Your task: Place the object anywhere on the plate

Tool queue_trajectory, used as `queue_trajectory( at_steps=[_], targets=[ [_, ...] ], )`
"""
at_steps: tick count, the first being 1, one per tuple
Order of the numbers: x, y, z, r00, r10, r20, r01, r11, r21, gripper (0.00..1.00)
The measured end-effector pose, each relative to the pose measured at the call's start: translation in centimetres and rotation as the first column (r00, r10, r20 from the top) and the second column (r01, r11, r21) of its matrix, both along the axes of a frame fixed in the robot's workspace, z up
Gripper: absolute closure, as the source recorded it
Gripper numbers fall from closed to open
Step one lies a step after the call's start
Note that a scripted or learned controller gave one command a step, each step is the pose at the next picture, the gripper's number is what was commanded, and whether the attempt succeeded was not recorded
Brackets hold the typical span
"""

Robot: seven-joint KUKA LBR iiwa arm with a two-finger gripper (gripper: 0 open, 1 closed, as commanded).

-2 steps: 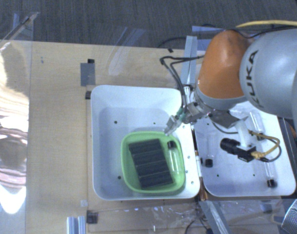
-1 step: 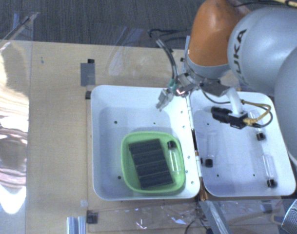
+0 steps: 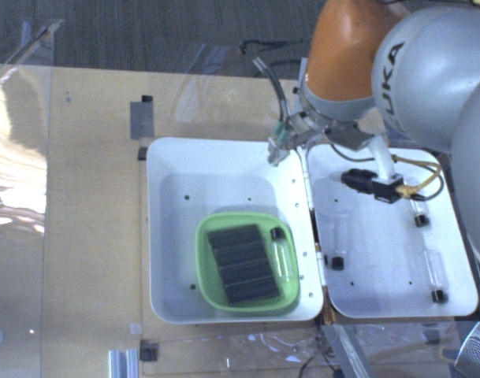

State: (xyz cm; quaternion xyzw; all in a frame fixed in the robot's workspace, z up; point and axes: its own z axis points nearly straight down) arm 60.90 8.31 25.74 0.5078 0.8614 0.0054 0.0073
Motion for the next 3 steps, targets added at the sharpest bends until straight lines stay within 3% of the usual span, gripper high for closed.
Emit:
queue_trajectory(
  at_steps=[1,2,3],
  targets=[
    [-3.1,6.7,-1.9,0.996,0.094,-0.012,-0.094,0.996,0.000,1.00],
    [-2.1,6.7,-0.1,0.934,0.358,-0.008,-0.358,0.934,-0.003,1.00],
    [-2.6,6.8,-0.5,0.866,0.499,-0.009,-0.499,0.866,-0.004,1.00]
  ],
)
